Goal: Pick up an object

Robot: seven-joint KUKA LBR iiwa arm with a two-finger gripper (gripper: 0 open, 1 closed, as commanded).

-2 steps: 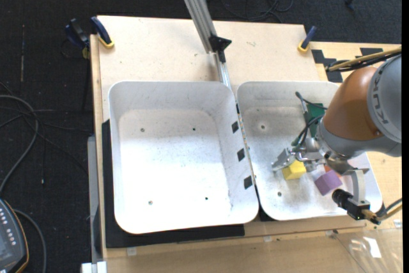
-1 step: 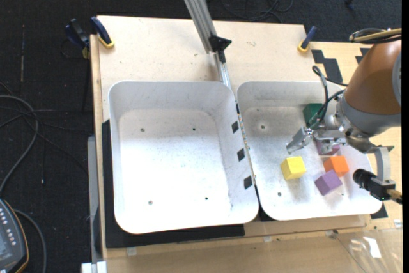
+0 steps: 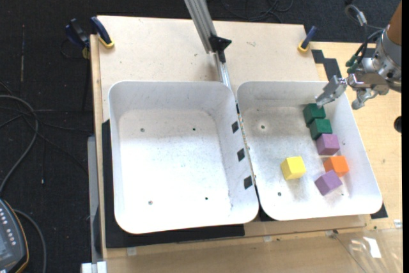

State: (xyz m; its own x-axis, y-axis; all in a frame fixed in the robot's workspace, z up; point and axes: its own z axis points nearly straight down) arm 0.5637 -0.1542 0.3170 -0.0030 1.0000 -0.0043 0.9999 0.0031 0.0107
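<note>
on the bench (image 3: pixel 166 48), two white bins sit side by side: the left bin (image 3: pixel 172 156) and the right bin (image 3: pixel 307 150), the latter containing all the blocks. the gripper (image 3: pixel 345 94) hangs over the right bin's far right edge, fingers spread apart with nothing between them, just beside the upper green block (image 3: pixel 314 113). below it, along the right wall, lie a second green block (image 3: pixel 320 128), a purple block (image 3: pixel 328 144), an orange block (image 3: pixel 337 165) and another purple block (image 3: pixel 328 183), with a yellow block (image 3: pixel 294 167) apart to their left.

- Two green cubes (image 3: pixel 316 121) sat stacked-looking, touching, near right bin's far right wall.
- Two purple cubes: one (image 3: pixel 328 143) just below green, one (image 3: pixel 328 182) nearest front.
- Orange cube (image 3: pixel 337 165) between purples.
- Yellow cube (image 3: pixel 294 167) apart, left.
</note>
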